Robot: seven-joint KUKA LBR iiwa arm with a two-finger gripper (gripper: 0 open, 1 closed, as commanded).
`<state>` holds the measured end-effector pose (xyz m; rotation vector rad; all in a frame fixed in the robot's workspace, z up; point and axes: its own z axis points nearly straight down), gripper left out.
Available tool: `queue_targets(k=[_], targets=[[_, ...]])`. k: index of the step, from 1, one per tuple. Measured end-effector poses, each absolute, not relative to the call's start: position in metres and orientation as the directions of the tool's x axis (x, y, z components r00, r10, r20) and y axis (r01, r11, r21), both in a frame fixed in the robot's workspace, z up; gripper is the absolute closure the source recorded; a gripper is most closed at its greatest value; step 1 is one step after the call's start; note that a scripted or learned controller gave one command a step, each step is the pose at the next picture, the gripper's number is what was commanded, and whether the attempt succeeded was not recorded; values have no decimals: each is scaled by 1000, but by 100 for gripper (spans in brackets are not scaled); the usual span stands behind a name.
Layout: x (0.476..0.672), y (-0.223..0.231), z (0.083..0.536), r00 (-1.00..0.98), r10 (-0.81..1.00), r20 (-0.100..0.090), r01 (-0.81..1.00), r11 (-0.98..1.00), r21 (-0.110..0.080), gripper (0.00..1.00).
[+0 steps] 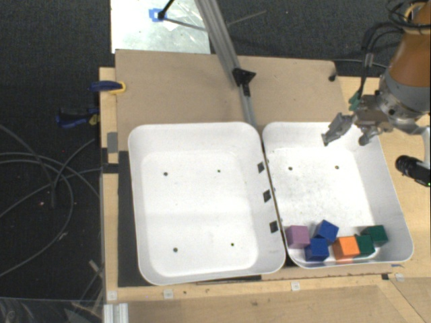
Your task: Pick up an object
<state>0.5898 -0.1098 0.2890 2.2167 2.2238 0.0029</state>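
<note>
The small blocks (335, 242) lay heaped in the right bin (384, 173), against its wall nearest the counter's front edge: a purple one (297, 235), two blue (326, 230), an orange (348, 246) and two green (374, 234), all touching or just beside each other. They looked like light, stiff foam or wooden cubes with matte faces, unlikely to slip or break; I'd have taken the purple one by its free sides, since it sat at the end of the pile. The hand (350, 129) hung over the far part of that bin, fingers spread apart and holding nothing, well apart from the blocks.
</note>
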Motion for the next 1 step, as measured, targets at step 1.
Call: queue_targets(k=[1], targets=[[551, -158, 226, 4, 1000, 0, 1000, -4, -5, 0]])
